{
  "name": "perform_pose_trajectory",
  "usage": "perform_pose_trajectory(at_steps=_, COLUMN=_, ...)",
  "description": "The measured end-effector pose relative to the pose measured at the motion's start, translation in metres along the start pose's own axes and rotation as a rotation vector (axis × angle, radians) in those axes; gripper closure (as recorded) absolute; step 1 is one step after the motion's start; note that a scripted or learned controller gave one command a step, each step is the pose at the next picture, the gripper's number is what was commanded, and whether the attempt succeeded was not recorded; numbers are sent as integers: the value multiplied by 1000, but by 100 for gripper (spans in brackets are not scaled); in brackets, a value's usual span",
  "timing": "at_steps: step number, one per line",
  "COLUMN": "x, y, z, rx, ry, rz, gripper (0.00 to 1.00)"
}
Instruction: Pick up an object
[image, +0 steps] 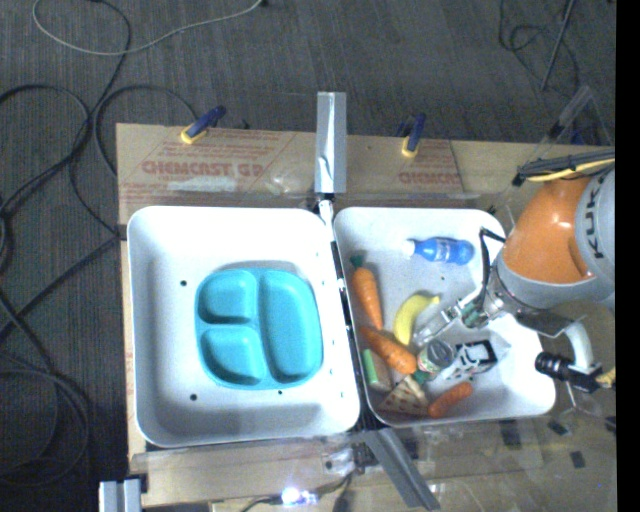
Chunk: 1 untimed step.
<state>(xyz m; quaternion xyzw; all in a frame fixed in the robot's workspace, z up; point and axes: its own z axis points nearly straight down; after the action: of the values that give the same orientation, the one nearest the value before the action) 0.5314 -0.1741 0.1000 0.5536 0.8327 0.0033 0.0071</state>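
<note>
Reaching into a crowded bin, a grey and orange robot arm lowers its jaws (452, 338) among toy food; whether they are apart or together cannot be told.

Looking down on the counter (230, 165), two white bins sit side by side. The left bin (160, 260) holds one blue divided tray (260, 326). The right bin (520, 400) holds one blue bottle (441, 250), one yellow banana (411, 315), three orange carrots, the longest (365, 292) by the left wall, another (392, 351) below it and a third (450, 399) near the front, plus one green piece (372, 369). The jaws sit just beside the banana, amid the clutter. Risk, as a judgement: things lie so close that the jaws may nudge a neighbour aside, pinch two at once, or close on nothing.
</note>
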Motion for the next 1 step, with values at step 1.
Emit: perform_pose_trajectory(at_steps=1, x=0, y=1, z=-9, rx=-1, ry=1, rz=0, gripper=100)
